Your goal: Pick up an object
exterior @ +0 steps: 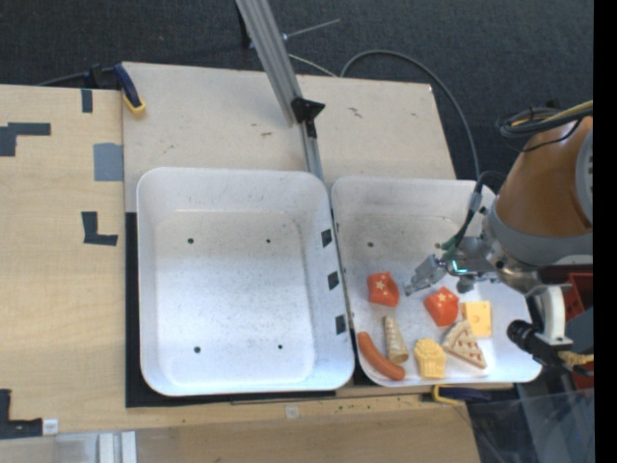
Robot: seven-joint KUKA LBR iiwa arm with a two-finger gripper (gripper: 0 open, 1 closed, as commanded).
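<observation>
orange sausage (381, 356) lies lowest; fingers (425, 276) spread wide above red block (383, 288).

Right bin (405, 205) far half open; toys (439, 331) crowd near edge (possibly touching); arm (540, 201) blocks right.

Grey arm (554, 249) with broad orange band, green-lit metal gripper (436, 272), black cable along the wrist, white bracket below.
</observation>
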